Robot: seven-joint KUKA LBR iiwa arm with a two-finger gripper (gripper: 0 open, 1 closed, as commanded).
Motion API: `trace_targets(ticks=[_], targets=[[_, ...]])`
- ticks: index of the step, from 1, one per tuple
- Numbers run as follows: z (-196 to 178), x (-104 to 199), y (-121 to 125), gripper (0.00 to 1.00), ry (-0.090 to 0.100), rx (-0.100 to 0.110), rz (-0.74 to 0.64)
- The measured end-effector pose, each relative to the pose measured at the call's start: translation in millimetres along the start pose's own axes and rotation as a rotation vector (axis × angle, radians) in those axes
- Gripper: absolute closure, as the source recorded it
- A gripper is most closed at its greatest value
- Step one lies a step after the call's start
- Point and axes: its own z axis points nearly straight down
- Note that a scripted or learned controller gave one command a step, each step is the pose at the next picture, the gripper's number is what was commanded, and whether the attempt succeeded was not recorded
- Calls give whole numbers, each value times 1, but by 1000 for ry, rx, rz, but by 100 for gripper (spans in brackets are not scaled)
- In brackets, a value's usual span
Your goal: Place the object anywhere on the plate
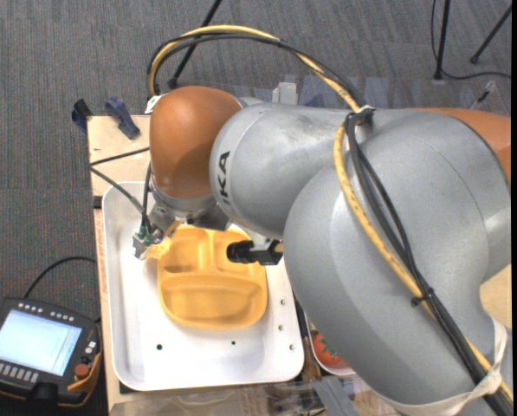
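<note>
A yellow divided plate [213, 286] lies in the left white bin [132, 336], near its middle. The grey arm with its orange band [189, 141] reaches in from the right and hangs over the plate's upper left corner. The gripper [145, 239] sits at the plate's top left edge, mostly hidden under the wrist. A small green and grey piece shows at its tip; I cannot make out whether it is an object or part of the gripper.
The arm's bulk covers the right bin; a red and white item [327, 350] peeks out below it. A teach pendant [37, 345] lies left of the bench. Black clamps [106, 113] sit at the bench's back left corner.
</note>
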Motion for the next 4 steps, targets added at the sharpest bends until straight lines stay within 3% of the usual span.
trace_targets(ticks=[1, 2, 3, 4], targets=[[-131, 86, -89, 100, 0, 11, -94], [-242, 9, -100, 100, -3, 12, -132], [-128, 62, -89, 100, 10, 26, -348], [-108, -26, -82, 100, 6, 23, -264]])
